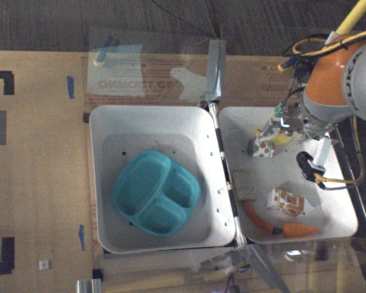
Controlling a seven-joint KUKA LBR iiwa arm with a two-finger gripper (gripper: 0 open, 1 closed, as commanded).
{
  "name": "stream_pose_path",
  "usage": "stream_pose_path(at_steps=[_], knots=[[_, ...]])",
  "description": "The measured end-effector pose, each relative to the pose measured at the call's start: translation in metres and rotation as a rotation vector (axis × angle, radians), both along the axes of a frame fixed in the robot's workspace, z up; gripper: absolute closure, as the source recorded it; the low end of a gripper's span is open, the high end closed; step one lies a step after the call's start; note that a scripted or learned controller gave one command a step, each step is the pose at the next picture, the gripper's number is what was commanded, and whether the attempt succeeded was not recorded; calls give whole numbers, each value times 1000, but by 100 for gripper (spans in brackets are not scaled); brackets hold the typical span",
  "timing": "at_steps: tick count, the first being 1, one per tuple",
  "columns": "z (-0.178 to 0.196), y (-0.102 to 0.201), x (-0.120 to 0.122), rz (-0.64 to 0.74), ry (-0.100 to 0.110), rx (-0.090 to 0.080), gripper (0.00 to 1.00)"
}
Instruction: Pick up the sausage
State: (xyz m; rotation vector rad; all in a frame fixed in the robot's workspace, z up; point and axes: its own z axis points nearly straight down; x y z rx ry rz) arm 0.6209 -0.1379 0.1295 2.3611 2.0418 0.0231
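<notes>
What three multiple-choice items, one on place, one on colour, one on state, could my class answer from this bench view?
1. Where does the sausage lie?
A. on the teal plate
B. near the front wall of the right bin
C. outside both bins

2. What colour is the divided plate?
A. teal
B. red
C. yellow

3. How does the carrot lie?
A. upright
B. hanging from the gripper
C. flat on the bin floor

Answers: 1 B, it rests in the right bin by the front wall. 2 A, plainly teal. 3 C, it lies flat beside the sausage.

Smooth matt teal plastic plate (156, 192), white plastic bins (104, 163)
</notes>
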Motion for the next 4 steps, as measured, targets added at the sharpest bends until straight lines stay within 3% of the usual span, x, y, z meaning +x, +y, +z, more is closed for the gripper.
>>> stream_pose_path(at_steps=[1, 2, 3, 4], knots=[[-40, 29, -81, 295, 18, -1, 0], [8, -5, -54, 58, 22, 3, 0], [-14, 40, -142, 51, 24, 5, 0], [-37, 36, -111, 153, 14, 6, 0]])
